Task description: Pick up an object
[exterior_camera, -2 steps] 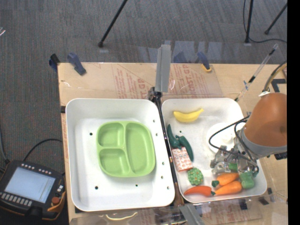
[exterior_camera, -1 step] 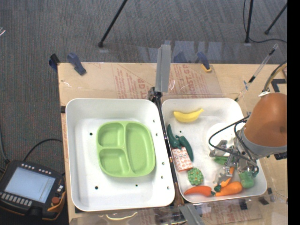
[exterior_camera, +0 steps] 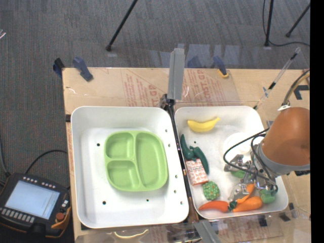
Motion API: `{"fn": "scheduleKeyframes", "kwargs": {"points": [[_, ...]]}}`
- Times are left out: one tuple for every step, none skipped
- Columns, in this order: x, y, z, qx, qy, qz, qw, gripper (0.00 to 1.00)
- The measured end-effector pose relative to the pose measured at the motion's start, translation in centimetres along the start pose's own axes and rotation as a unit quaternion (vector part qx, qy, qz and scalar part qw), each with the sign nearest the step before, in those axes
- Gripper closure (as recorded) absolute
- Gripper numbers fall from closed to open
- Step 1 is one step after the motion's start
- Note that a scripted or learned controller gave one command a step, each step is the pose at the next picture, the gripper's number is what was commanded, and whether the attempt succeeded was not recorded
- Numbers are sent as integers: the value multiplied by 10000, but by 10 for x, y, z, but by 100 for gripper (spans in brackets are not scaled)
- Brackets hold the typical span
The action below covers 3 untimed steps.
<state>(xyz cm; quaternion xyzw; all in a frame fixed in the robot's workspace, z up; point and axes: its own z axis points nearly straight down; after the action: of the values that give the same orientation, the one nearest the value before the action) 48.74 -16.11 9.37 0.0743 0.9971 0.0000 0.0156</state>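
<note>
Bench (exterior_camera: 126, 87) — tan top with red printed lettering under a clear sheet, blue clamps at the back edge. Grey carpet behind it, with black tripod legs crossing at upper left and upper right. A handheld control pendant (exterior_camera: 33, 202) with a lit screen lies on the floor at lower left, cable trailing off.

Two shallow white bins side by side. Left bin (exterior_camera: 86, 130) holds a light-green divided plate (exterior_camera: 135, 161), three compartments, set roughly in the middle. A grey upright post stands at the back where the bins meet.

Right bin (exterior_camera: 238, 113), contents:
- yellow banana (exterior_camera: 203, 124) near the back wall, well apart from the rest
- dark green item (exterior_camera: 191, 152) along the left wall
- small red-and-white packet (exterior_camera: 196, 171) just in front of it, touching or nearly so
- green knobbly ball (exterior_camera: 210, 190) near the packet
- orange carrot (exterior_camera: 214, 206) at the front wall, second orange carrot (exterior_camera: 249, 203) to its right, green tops between them
- a green piece at the front right corner, partly hidden by the wrist

Arm enters from the right, orange band (exterior_camera: 288, 138) large in view, cables looped beside it. Gripper (exterior_camera: 249, 184) is down low in the right bin, over the right-hand carrot and the green pieces. Hardware and cables clutter the tip — whether the claw is spread or closed, cannot tell, nor whether it touches anything.
</note>
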Motion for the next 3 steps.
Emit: {"fn": "scheduleKeyframes", "kwargs": {"points": [[8,12,3,4,71,48,10000,0],[-30,-49,-84,25,103,391,9992,0],[14,7,9,-1,188,164,9997,0]]}}
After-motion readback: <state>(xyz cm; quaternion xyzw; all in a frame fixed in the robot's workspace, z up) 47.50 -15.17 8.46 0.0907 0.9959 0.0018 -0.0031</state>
